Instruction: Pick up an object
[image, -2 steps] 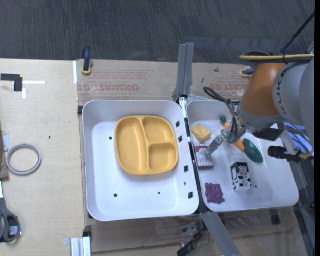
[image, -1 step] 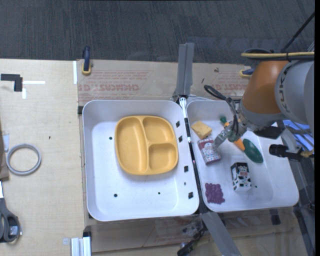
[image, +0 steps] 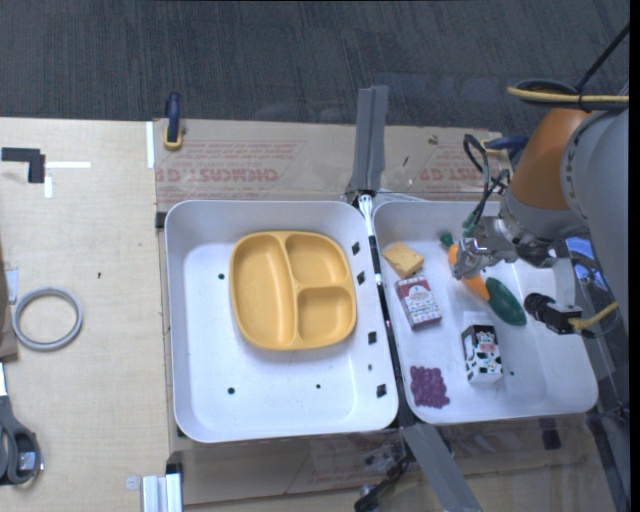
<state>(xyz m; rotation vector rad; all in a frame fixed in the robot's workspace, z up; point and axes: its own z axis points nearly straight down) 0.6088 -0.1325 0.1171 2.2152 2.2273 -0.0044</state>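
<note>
The right bin (image: 560, 390) holds several small items. A yellow wedge (image: 403, 259) lies near its left wall, with a red packet (image: 418, 302) just below it. A black-and-white carton (image: 483, 354) and a purple grape bunch (image: 428, 385) sit toward the front. A green oblong piece (image: 505, 301) and an orange piece (image: 474, 287) lie under the arm. My gripper (image: 468, 256) hangs low at the bin's back, right over the orange piece; the wrist hides the contact.
The left bin (image: 200, 380) carries a yellow divided plate (image: 293, 289). A grey divider bar (image: 368, 140) stands between the bins at the back. A tape ring (image: 44, 318) and scissors (image: 18, 452) rest on the bench at left.
</note>
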